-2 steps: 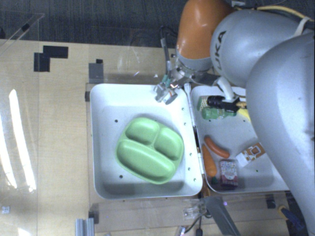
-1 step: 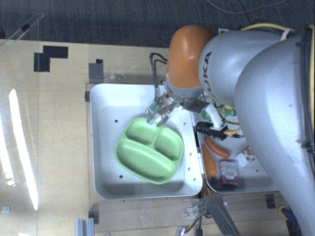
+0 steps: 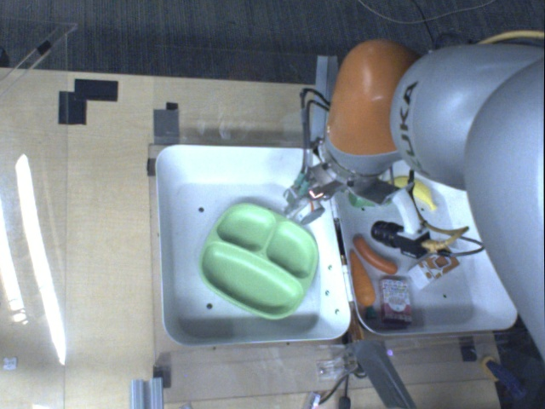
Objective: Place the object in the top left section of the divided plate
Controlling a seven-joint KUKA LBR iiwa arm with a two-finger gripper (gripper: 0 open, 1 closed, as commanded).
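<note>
Seen from above at a slant, the pale wooden table (image 3: 85, 228) carries two white bins side by side. The green plate (image 3: 260, 258) lies in the left bin (image 3: 183, 228), a little right of its middle and turned at an angle. It has two smaller sections side by side along its upper edge and one long section along its lower edge. The grey arm (image 3: 464, 100) reaches in from the right, its orange band (image 3: 366, 92) above the wall between the bins. The tool (image 3: 305, 198) hangs at the upper right of the left bin, just beside the plate's upper right rim and close to that shared wall. Whether the tool is spread or pressed together cannot be told, nor whether it pinches anything, as its tip is small and blurred, with a faint red spot on it. In the right bin (image 3: 477, 309) a reddish sausage (image 3: 375, 255) lies at a slant near the left wall, with an orange carrot (image 3: 364, 288) just below it along that wall. A dark red packet (image 3: 394, 302) sits beside the carrot at the near edge. A yellow banana (image 3: 423, 196) shows partly under the arm, further up.
</note>
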